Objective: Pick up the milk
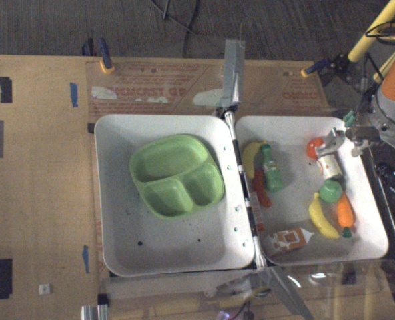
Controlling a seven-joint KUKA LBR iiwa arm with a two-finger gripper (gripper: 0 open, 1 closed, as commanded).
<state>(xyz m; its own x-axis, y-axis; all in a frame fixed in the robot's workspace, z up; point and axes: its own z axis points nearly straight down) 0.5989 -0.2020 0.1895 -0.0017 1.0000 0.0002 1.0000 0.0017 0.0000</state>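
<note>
Camera view, milk: the milk carton [288, 239] lies on its side in my right bin [377, 242], at the near edge by the divider between the bins, its orange-and-white face up.
Camera view, my gripper: my gripper [335, 141] hangs over the far right part of that bin, well apart from the carton; I cannot tell how it is set, and I see nothing held.
Camera view, neighbours: a banana [322, 217] lies just beside the carton's spout end; a green bottle [271, 169] and a carrot [345, 215] lie farther off.
Judgement, the step: reach first. I should cross toward the near edge, come down straight over the carton's middle, and close across its narrow width.
Judgement, risk: the bin wall and the banana leave little room.
</note>
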